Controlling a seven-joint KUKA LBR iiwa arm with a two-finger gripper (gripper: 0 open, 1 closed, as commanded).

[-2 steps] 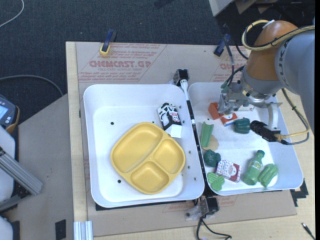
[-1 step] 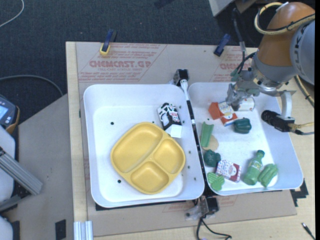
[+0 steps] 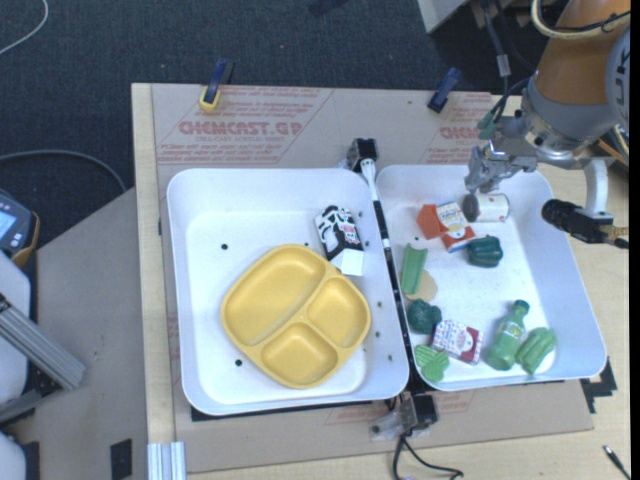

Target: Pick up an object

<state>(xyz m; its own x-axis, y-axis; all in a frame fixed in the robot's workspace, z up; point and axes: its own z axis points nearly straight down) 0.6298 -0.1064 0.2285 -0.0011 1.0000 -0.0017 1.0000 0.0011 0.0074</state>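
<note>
Nearest, at the lower right of the frame, a small green bottle (image 3: 509, 336) lay among toy foods in the right bin (image 3: 575, 278). It looked light, stiff and slick, best pinched across its body. Farther up, the gripper (image 3: 476, 196) hung by a white cylinder (image 3: 490, 206), and I couldn't tell whether its fingers were released or clenched.

My arm (image 3: 575, 63), in the upper right of the frame, is grey metal with a rounded orange band above the wrist. Dark cables loop beside it. My gripper (image 3: 482, 190) is small, silvery grey.
</note>
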